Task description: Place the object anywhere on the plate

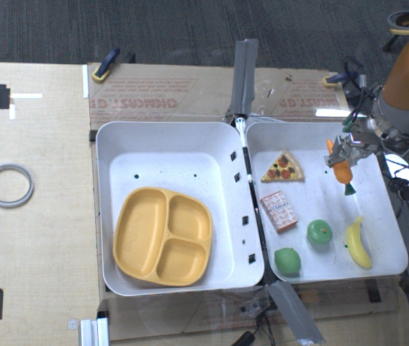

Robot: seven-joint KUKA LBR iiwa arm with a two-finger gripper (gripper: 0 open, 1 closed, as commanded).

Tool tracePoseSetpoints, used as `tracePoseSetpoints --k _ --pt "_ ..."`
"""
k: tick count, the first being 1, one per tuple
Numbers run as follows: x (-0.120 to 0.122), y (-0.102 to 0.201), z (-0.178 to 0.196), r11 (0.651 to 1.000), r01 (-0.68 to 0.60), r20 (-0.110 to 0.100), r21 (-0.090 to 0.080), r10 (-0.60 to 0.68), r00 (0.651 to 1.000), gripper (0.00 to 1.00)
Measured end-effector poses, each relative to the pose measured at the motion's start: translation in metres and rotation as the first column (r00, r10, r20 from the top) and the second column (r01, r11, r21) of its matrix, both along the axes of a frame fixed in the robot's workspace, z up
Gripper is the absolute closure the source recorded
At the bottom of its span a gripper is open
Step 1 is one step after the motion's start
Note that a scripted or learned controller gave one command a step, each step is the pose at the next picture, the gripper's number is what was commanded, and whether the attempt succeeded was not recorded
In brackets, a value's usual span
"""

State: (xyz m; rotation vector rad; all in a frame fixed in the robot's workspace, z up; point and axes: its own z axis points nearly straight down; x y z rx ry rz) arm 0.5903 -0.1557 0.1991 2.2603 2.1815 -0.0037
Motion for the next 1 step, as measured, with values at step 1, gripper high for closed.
tracePoseSetpoints --k 1 --pt "-0.0174 -0.007 -0.0751 0.958 0.287 -0.003 0.002 -0.287 0.958 1.0"
